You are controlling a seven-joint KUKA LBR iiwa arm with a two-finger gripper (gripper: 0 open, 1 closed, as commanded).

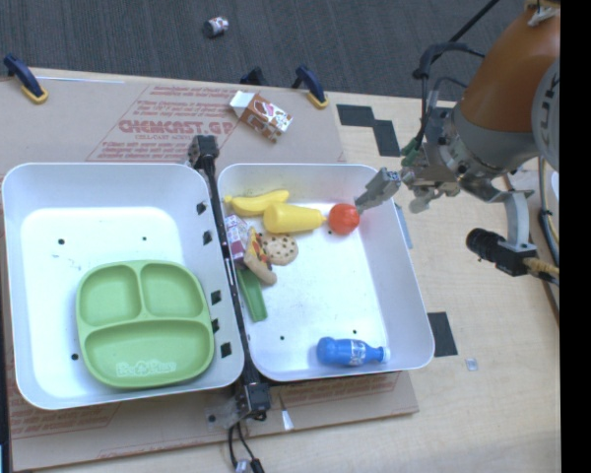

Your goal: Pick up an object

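My gripper [377, 189] hangs over the top right corner of the right bin [404, 294], just up and right of a small red ball [344, 219]. Nothing shows in its grasp. Left of the ball lie a yellow pear-shaped toy [294, 218] and a yellow banana [255, 203]. A cookie-like toy [280, 250] and a green stick [253, 296] sit by the bin's left wall. A blue bottle [351, 352] lies on its side near the front wall.
The left bin [39, 205] holds a green divided plate [145, 321]. A small carton [264, 116] lies on the cardboard behind the bins. Blue clamps [311, 85] grip the board's far edge. The middle of the right bin is bare floor.
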